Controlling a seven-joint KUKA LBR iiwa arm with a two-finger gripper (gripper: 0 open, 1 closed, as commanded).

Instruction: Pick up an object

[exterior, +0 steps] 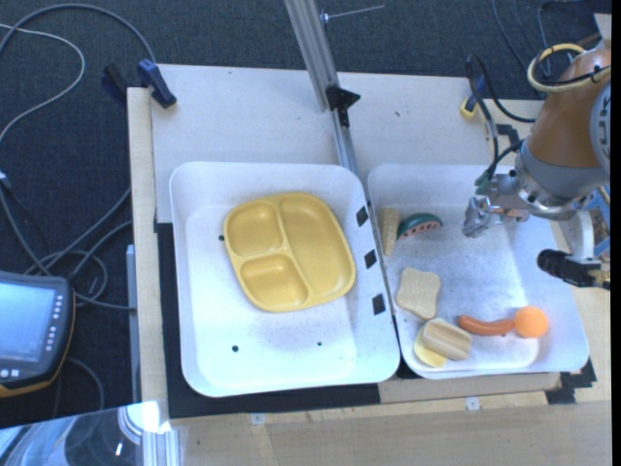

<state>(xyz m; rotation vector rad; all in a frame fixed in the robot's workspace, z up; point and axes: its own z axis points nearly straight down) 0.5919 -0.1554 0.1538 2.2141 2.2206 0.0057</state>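
Tool (pixel 477 219) hangs over the far part of the right bin (pixel 568 304), tip pointing down and a little left, nothing visible between its fingers; cannot tell if they are apart or together, too small and blurred. The arm (pixel 572 129) comes in from the right edge, orange band above the grey wrist, bent down toward the bin's far right corner. Cables run along the wrist.

Just left of the tool, apart from it, a watermelon slice (pixel 419 225) lies on the bin floor, green rind up. Beside that, against the bin's left wall, a pale yellow wedge (pixel 389 229). Nearer: a bread slice (pixel 418 292), then a small sandwich-like piece (pixel 441 341) at the near edge. Right of it an orange carrot-shaped toy (pixel 505 324) with a round end lies flat, well apart from the tool.

Left bin (pixel 281 367) holds a yellow divided plate (pixel 288 250), three compartments, tilted slightly in view.

Both bins sit on the pale tabletop (pixel 252 115). A metal post (pixel 310 27) rises from the far side between the bins. Blue clamp (pixel 155 81) at far left corner. A screen device (pixel 34 328) sits on the floor at left.
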